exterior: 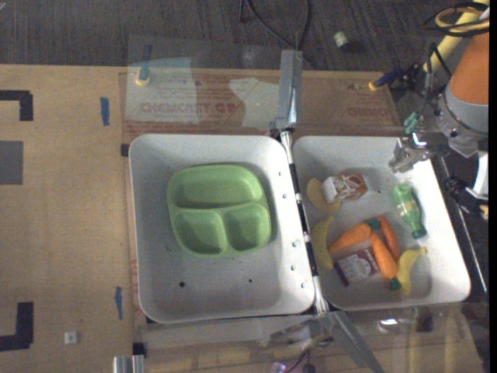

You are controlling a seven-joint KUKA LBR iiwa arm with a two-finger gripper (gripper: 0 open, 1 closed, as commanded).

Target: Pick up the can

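Gripper (405,155) at the far right rim of the right bin (458,282), hanging off the grey wrist with its orange band above. Cannot tell how the gripper is set; the metal tip is small and blurred. Nothing seen held in it.

Just below the gripper, inside the bin: green bottle (408,209), lying along the right wall, cap end pointing down-right.

Can (346,186) lies on its side in the bin's upper left part, white and orange label up, left of the gripper and apart from it. A tan round piece (318,196) touches the can's left end.

Lower in the bin: two carrots (353,237) lying close together, a small red-and-white carton (358,268) below them, a banana (408,263) at lower right, a yellow piece (321,243) against the left wall.

Left bin (155,286): green divided tray (220,208), three compartments, sitting near the middle.

Both bins rest on a brown bench (62,231) with blue tape marks.
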